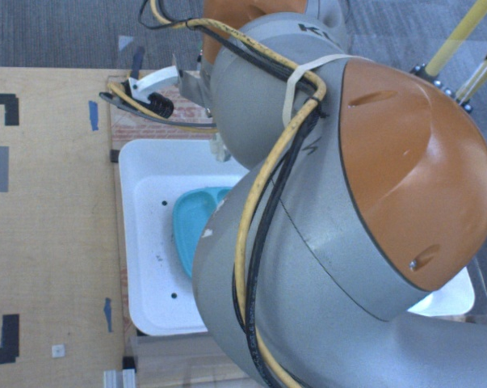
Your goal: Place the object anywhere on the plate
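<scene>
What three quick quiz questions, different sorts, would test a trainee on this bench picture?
1. True or false: the arm covers part of the plate.
2. What colour is the plate? A red, B turquoise, C black.
3. Fill in: the plate lies inside a white ____.

Key: 1 true. 2 B. 3 bin. The hand and the object cannot be judged from this picture, so no question covers them.
</scene>
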Robot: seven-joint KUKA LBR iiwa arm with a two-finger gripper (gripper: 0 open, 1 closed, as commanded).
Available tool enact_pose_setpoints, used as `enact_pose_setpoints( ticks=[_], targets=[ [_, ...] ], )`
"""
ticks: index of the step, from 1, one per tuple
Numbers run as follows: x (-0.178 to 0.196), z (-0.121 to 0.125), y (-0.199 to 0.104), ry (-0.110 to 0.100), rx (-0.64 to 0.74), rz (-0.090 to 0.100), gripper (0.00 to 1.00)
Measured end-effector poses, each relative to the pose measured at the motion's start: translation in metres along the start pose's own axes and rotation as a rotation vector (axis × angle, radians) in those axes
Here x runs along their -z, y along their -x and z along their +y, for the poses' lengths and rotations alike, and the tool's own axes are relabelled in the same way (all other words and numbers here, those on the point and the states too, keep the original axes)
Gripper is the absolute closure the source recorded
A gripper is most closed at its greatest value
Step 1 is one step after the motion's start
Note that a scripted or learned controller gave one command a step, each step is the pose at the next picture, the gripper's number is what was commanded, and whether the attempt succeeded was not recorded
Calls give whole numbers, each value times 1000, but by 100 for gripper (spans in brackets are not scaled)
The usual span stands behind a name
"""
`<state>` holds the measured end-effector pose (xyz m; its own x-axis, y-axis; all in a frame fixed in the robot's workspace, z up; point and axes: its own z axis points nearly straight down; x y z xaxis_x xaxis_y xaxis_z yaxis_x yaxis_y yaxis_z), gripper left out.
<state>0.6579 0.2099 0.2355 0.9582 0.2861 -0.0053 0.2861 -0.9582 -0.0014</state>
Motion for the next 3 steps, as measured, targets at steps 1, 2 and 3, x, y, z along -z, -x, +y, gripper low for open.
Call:
enact_pose_setpoints(
  ticks=[1, 2, 3],
  targets=[
    [0, -1, 0, 0, 1, 1, 0],
    [0, -1, 0, 0, 1, 1, 0],
    [0, -1, 0, 0, 1, 1, 0]
  ],
)
